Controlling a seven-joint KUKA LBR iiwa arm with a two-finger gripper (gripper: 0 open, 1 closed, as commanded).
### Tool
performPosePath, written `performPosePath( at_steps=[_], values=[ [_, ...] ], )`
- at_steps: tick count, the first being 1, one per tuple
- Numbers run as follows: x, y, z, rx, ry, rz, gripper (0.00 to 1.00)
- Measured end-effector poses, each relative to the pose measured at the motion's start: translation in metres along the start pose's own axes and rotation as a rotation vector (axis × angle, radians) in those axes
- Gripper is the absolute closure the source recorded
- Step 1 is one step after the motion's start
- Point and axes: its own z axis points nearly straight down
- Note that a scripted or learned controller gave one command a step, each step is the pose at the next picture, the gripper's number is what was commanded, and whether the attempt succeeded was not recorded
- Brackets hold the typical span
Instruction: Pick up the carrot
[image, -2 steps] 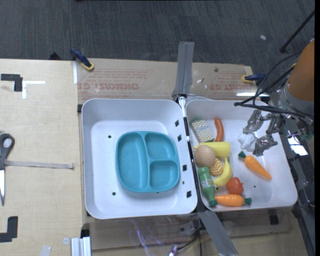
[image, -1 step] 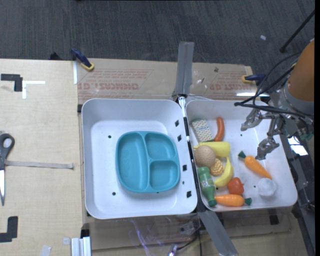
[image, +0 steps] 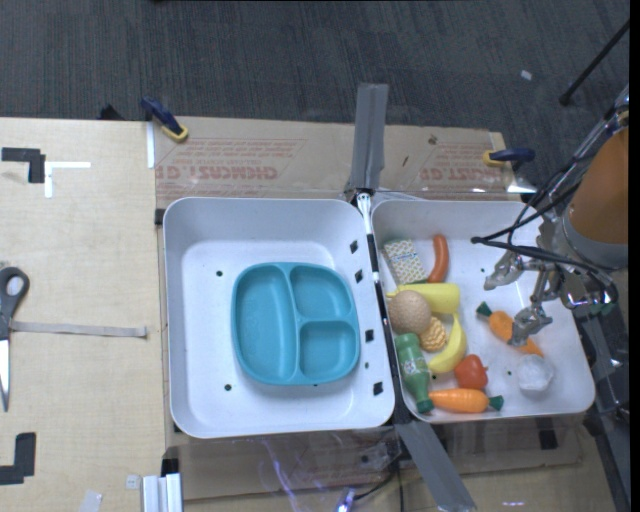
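Note:
Two carrots lie in the right bin (image: 570, 395). A small carrot (image: 500, 324) with a green top rests in the right half of the bin. A longer carrot (image: 460, 401) lies along the front wall. My gripper (image: 516, 298) hangs over the right half of the bin, open, one finger (image: 504, 268) behind the small carrot. The other finger (image: 530, 322) covers the small carrot's right part, and some orange shows past it. Nothing is held between the fingers.
The right bin also holds a banana (image: 440, 297), a brown round fruit (image: 408, 311), a green bottle (image: 413, 365), a red pepper (image: 471, 372), an orange-red sausage-like piece (image: 438, 258), a checked packet (image: 403, 260) and a clear lump (image: 534, 374). A teal divided plate (image: 296, 323) sits in the left bin (image: 190, 300).

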Motion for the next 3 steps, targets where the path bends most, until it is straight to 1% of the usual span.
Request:
performPosePath(
  at_steps=[1,2,3],
  values=[
    [0.019,-0.020,0.048,0.000,-0.001,0.014,0.00],
    [0.016,-0.017,0.038,-0.003,-0.005,0.009,1.00],
    [0.059,-0.004,0.048,0.000,-0.001,-0.109,1.00]
  ],
)
